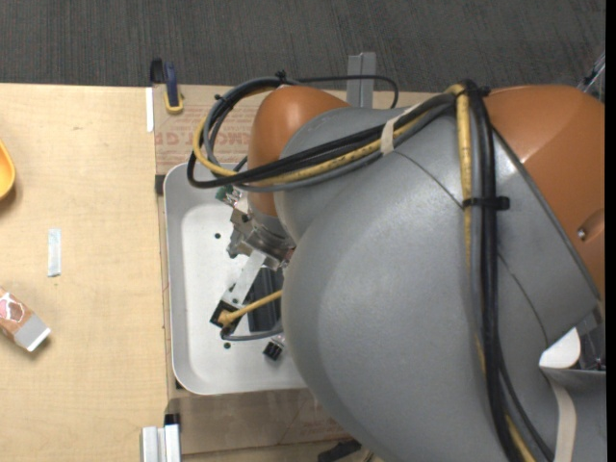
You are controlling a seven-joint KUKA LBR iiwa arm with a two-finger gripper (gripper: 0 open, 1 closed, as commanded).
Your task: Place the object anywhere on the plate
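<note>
**Fig. View from above, at a slant.** The arm reached in from the right and covered most of the bin. The gripper sat low over the bin's floor, near its middle. From where I stood I could not tell whether the gripper was spread or pressed together, and I could make out nothing pinched in it.

Step in hand, as judged: the pick, or the approach to it, with placing not yet begun. The likeliest object was a black piece lying on the bin floor by the lower rim, just beside the arm and apart from the gripper. It looked dark, blocky and tiny, too small to tell its shape further.

The next move would call for a firm hold, a clean lift over the bin wall, then a carry to the plate, whose place I could not tell.
</note>
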